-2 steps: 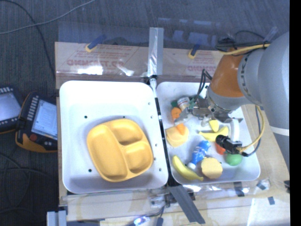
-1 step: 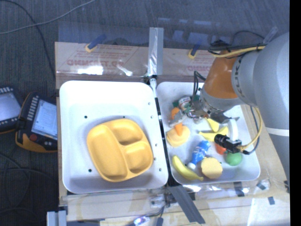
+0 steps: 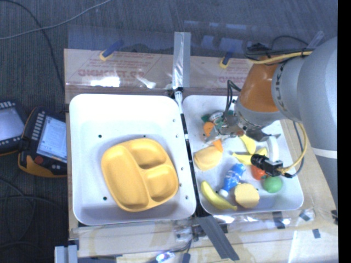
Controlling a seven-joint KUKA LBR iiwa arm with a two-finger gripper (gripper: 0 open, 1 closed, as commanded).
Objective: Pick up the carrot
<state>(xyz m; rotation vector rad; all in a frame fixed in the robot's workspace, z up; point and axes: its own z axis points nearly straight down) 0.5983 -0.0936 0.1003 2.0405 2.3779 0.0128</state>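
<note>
Reaching in from the right, the grey arm (image 3: 307,86) with its orange band (image 3: 260,89) hangs over the right bin (image 3: 290,201), wrist low above the toys. The gripper (image 3: 224,124) is mostly buried under the wrist; whether it is released or clenched, cannot tell. The carrot (image 3: 209,129) reads as a small orange piece with a green top, near the right bin's left wall, just beside the gripper; contact is unclear, the wrist cuts off that side. A second orange scrap (image 3: 218,144) sits just below it, too small to identify. Other items in the right bin: pale yellow rounded piece (image 3: 208,158), banana (image 3: 216,197), blue bottle (image 3: 232,177), yellow block (image 3: 247,195), green ball (image 3: 272,184), red object (image 3: 258,172) partly hidden by a black cable connector (image 3: 266,163). Left bin (image 3: 88,119) holds a yellow divided tray (image 3: 140,172). A handheld pendant (image 3: 44,144) lies on the floor at left, cut off by the frame edge.
</note>
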